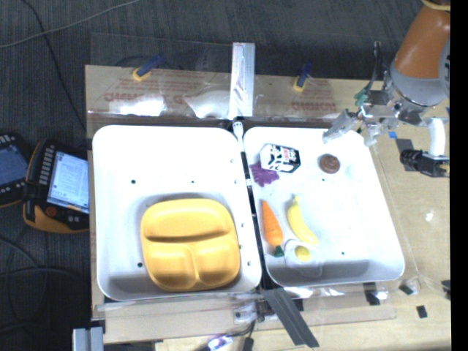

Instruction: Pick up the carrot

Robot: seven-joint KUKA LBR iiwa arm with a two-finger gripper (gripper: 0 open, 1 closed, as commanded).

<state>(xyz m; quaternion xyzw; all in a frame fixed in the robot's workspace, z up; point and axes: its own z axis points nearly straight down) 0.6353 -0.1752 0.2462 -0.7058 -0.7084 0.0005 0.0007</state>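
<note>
The carrot (271, 225) lies in my right bin (365, 218), hard against the left wall, with the banana (300, 224) just right of it. That wall could block one finger, or I might nudge the banana. It is smooth, tapered, orange plastic. My jaws (344, 129) hover far-right; whether apart or together, I cannot tell.

Bright, even overhead light washes out the white bins (175, 141), glare whitens the clear plastic sheet (183, 93) behind them, shadows stay soft, and fine detail looks slightly blurred.
</note>
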